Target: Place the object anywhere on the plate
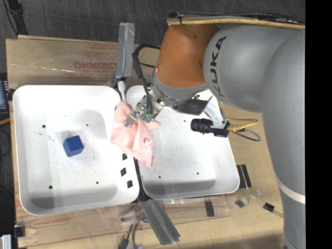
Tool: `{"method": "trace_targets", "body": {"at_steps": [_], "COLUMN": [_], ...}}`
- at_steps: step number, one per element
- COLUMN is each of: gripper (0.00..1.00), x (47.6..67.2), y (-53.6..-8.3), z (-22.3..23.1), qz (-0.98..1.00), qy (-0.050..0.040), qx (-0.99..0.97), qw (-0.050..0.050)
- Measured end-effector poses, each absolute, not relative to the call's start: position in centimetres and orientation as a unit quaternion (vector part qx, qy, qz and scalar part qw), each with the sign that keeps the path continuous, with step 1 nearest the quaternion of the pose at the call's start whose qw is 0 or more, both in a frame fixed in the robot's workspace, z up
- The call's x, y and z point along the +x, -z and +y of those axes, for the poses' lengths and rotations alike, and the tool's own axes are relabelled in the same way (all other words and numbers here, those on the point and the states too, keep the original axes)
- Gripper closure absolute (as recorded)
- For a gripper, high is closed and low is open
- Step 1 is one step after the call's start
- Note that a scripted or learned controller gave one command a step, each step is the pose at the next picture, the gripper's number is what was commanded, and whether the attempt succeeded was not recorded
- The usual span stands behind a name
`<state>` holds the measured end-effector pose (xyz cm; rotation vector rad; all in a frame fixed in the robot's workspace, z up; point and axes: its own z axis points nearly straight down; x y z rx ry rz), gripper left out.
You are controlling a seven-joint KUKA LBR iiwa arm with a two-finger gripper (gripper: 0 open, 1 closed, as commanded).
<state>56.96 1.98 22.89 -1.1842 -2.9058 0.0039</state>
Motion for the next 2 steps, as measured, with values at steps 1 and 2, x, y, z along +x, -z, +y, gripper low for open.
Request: {"method": "trace_targets", "body": {"at_steps": [1, 2], "gripper": [1.00, 1.00], "x": [56.3, 53.6], "y": [-22.5, -22.9], "z": [6.7, 11.9], "qz": [-0.983, -1.000], "qy": [-0.0009, -0.0007], "qx": [-0.183, 0.004], "qw": [0.001, 0.002]}}
